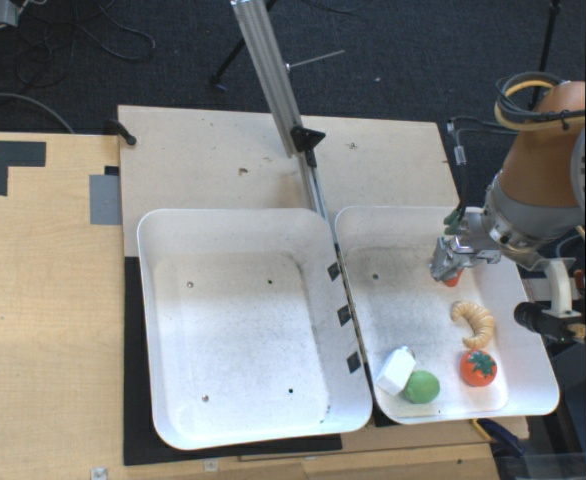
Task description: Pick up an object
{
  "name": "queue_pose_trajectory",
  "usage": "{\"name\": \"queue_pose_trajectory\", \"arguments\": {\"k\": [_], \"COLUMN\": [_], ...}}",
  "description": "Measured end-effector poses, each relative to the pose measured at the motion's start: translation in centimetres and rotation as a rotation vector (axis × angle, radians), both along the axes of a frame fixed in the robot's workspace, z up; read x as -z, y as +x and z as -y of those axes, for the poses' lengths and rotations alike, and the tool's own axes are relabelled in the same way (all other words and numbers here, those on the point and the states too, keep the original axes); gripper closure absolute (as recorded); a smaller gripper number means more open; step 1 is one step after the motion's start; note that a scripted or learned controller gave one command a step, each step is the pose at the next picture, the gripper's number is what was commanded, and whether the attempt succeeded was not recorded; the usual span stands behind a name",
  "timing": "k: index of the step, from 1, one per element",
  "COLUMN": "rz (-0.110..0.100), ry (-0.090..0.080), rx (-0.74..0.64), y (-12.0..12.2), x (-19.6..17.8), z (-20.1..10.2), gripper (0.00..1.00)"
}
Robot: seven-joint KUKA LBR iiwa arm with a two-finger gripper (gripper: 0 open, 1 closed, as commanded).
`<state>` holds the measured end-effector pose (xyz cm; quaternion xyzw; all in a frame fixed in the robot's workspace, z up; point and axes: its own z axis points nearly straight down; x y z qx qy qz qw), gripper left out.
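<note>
So a small orange-red object [452,279] sat in the right bin [393,268], toward its far right edge, right under the end effector [449,265]. Honestly couldn't tell if it was gripped. Toward the bin's near edge lay a tomato [479,368], a curled pastry [474,322], a green ball [422,387] and a white block [396,369].

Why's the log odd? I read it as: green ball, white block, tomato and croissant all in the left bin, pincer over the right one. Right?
Wrong bin. In the camera view, the green ball, white block, tomato and croissant all lie in the right bin. The pincer is over the right one, as you said.
</note>
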<state>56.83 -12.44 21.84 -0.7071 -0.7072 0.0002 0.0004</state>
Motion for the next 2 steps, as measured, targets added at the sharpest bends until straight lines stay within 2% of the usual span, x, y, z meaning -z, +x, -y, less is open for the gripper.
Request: {"name": "queue_pose_trajectory", "arguments": {"k": [1,2], "rz": [-0.002,-0.004], "ry": [0.002,0.002], "rx": [-0.003,-0.005], "y": [-0.2,-0.1], "x": [-0.6,-0.2], "z": [-4.4,-10.6], "gripper": [1.0,1.0]}}
